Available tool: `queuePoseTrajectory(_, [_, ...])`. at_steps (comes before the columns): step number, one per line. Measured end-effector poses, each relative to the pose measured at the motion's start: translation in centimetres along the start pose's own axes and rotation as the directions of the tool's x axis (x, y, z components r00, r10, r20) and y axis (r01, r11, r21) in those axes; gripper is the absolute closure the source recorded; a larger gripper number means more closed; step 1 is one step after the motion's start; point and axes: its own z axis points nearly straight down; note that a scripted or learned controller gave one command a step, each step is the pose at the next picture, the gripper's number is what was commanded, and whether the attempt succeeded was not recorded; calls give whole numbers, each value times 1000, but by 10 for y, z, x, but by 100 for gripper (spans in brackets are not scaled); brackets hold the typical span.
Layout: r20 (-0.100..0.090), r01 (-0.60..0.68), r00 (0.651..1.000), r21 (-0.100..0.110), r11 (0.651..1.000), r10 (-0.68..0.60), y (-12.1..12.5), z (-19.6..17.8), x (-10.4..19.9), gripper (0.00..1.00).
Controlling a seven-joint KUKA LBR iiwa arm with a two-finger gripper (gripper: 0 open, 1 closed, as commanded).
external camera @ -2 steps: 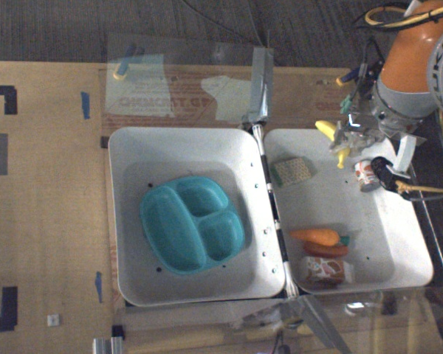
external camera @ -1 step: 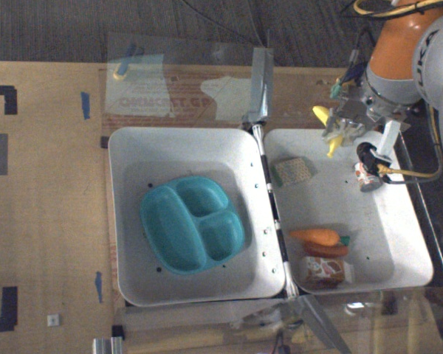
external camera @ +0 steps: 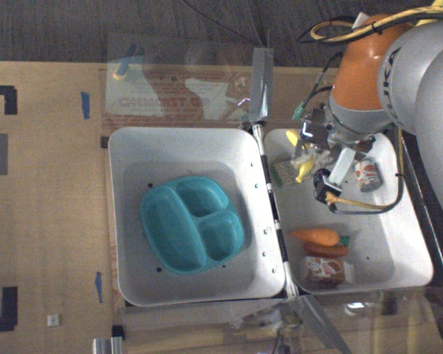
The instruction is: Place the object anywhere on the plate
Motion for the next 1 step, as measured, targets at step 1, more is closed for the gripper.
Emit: queuePoseTrajectory(1, [0,-229,973,1,973,229,-23,0,-20,100])
